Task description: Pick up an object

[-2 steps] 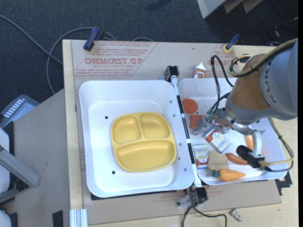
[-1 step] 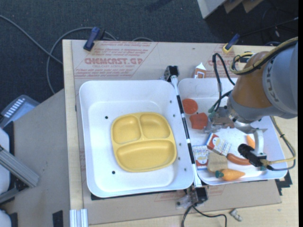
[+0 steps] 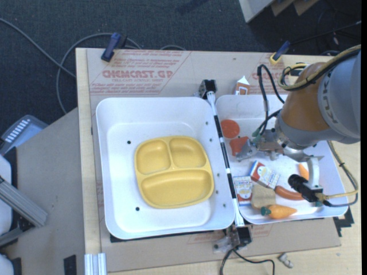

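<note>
The counter (image 3: 143, 76) carried two white bins: the left bin (image 3: 109, 153) held a yellow divided plate (image 3: 172, 171), the right bin (image 3: 246, 105) small toy foods. The arm (image 3: 321, 107) hung low over the right bin, its gripper (image 3: 248, 148) near a red piece (image 3: 230, 128). Whether the fingers were spread or closed, I could not tell. Nothing looked lifted; the pick apparently remained undone. Dark carpet (image 3: 57, 16) surrounded everything.

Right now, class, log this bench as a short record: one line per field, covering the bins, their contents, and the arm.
left bin: yellow tray with three compartments
right bin: red cup, carton, carrot, other small items
arm: reaches over the right bin
tool: low in the right bin, beside the red cup
held: cannot tell
</note>
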`<state>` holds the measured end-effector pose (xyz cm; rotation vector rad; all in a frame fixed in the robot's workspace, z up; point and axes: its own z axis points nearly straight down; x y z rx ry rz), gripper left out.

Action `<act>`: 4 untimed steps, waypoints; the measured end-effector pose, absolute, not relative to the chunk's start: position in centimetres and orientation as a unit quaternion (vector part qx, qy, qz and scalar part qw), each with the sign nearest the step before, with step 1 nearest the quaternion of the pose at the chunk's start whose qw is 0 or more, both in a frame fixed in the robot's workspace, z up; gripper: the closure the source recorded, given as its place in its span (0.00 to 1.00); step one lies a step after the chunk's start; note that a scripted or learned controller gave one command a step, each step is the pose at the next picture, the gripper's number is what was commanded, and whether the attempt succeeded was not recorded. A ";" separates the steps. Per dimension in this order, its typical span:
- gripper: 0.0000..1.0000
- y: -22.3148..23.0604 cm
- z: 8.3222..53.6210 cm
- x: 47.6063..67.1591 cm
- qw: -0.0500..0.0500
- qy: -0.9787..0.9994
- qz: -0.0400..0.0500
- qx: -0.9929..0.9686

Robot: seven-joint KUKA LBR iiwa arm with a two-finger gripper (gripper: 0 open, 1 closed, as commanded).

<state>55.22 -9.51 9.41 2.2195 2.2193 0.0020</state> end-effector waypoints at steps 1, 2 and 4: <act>0.00 -10.3 8.4 50.2 -0.001 0.707 0.000 0.707; 0.00 -11.9 8.5 58.8 0.001 0.707 0.000 0.707; 1.00 -9.7 9.4 52.2 0.000 0.707 0.000 0.708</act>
